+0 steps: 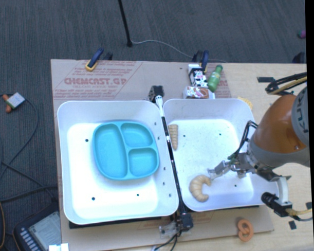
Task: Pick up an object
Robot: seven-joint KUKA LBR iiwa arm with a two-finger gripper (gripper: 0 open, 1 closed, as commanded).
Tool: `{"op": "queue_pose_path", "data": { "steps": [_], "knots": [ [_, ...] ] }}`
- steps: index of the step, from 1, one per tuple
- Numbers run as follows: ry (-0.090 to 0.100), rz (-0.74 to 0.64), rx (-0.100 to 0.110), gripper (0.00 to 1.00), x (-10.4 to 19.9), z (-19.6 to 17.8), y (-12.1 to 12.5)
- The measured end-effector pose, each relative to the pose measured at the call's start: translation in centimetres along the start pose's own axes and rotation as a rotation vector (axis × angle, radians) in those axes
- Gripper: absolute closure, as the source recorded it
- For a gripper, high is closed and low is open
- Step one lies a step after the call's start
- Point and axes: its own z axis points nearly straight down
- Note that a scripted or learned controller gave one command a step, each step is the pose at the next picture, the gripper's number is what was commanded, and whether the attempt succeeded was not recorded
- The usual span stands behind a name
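- Two shallow white bins are set side by side on a brown board: the left bin and the right bin.
- A blue divided plate with three compartments is laid flat in the left bin.
- A croissant is seen lying in the right bin, near the front wall and toward the left half of its floor.
- A small cone-shaped object is placed against the right bin's left wall, pointing toward the front.
- The arm, grey with an orange band, is reached in from the right over the right bin's right side.
- The gripper is held low over the right bin's floor, just right of the croissant; whether it touches the croissant cannot be told.
- Whether the pincer is spread or pressed together cannot be told; nothing is seen pinched in it.
- A green bottle and a small printed package are laid on the board behind the right bin.
- An orange ring-shaped item is seen on the board in front of the right bin.
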Motion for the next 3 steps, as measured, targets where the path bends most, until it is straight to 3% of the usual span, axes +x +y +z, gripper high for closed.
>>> {"op": "queue_pose_path", "data": {
  "steps": [1, 2, 3],
  "knots": [
    [0.001, 0.000, 0.000, 1.00, 0.1, -1.0, 0.0],
    [0.000, -0.003, -0.003, 1.00, 7.0, -6.8, 0.8],
    [0.000, -0.003, -0.002, 1.00, 14.9, -8.6, 6.0]
  ]
}}
